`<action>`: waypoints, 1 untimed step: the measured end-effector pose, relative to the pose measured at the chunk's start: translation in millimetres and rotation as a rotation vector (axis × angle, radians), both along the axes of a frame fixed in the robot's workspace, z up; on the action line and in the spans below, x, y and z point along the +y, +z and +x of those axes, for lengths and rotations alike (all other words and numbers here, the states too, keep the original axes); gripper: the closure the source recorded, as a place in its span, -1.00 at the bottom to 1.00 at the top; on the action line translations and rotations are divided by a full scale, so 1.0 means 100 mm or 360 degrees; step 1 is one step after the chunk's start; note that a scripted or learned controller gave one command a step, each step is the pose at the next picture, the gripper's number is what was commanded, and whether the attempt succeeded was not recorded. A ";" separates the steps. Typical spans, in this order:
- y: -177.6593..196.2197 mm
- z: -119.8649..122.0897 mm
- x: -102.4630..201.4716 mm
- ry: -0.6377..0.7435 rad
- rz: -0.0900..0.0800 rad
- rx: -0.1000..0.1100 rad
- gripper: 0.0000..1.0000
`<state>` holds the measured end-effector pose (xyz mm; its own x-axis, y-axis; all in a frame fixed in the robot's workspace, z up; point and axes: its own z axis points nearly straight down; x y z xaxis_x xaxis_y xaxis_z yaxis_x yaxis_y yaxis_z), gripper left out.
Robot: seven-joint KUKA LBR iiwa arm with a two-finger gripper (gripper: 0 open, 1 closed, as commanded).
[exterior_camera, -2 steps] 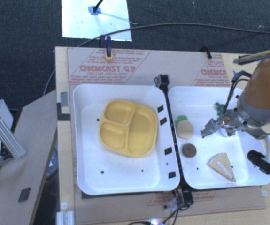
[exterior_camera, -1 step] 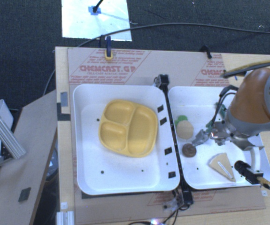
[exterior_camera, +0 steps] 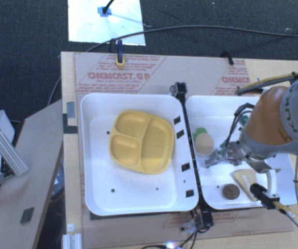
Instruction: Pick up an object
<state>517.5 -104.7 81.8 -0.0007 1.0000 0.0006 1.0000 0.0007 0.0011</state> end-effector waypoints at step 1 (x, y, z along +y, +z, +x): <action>0.09 0.01 0.00 0.0001 0.0001 0.0003 1.00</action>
